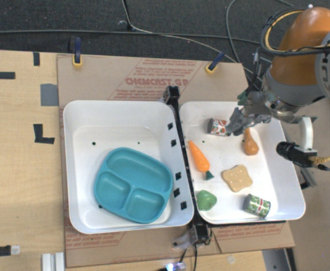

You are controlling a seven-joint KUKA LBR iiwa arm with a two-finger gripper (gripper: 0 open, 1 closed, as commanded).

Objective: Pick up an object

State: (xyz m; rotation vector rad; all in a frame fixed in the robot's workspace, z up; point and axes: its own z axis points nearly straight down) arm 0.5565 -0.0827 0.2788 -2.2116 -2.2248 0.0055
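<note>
Far to the left of the fingers (237, 123) a blue tray (133, 184) lies in the left bin (74, 117). Just left of them, touching or nearly so, lies a small can (217, 127); whether they are open or closed I cannot tell. Nothing is visibly lifted, so the pick seems not yet done.

one fixed camera looks down at a slant on both bins (69, 151), arm (300, 44) entering from right.
</note>
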